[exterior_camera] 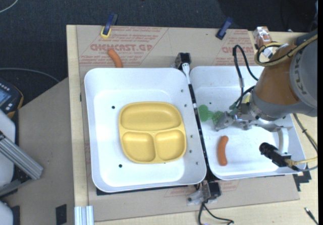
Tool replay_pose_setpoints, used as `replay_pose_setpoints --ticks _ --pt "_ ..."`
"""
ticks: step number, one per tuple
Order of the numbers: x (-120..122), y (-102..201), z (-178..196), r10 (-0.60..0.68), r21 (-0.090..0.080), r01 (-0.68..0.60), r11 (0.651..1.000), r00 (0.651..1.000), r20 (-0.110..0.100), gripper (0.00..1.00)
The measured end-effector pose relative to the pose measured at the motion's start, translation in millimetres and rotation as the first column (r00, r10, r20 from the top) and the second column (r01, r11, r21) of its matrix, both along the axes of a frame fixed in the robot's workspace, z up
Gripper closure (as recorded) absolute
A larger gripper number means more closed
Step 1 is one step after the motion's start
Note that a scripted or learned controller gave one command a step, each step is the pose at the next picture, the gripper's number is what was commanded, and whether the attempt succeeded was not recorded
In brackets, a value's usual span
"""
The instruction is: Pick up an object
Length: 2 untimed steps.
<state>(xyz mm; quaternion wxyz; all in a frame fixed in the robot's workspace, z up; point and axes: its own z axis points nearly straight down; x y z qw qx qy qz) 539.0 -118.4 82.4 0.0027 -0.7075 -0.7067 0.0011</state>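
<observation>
In the right bin point(222, 78) lie a green broccoli-like piece point(207, 114) near its left wall and an orange sausage point(222, 150) toward the front. The arm comes in from the right, low over this bin, and my gripper point(223, 121) sits just right of the green piece, touching or nearly touching it. The sausage lies apart, below the gripper. The left bin point(101, 118) bears a yellow three-compartment plate point(151, 131) with nothing on it.
Another orange sausage point(115, 58) lies on the cardboard board behind the left bin. Clamps point(107, 26) hold the board's back edge. A black bracket point(183, 60) sits between the bins at the back. Cables loop over the right bin's back right.
</observation>
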Motion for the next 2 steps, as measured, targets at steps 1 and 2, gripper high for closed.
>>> replay_pose_setpoints --ticks 1,2 --pt "1.3 -0.5 12.7 -0.001 -0.002 0.001 1.000 1.000 0.006 1.00" --pt "9.7 3.2 72.9 0.002 -0.004 -0.002 1.000 1.000 0.012 1.00"
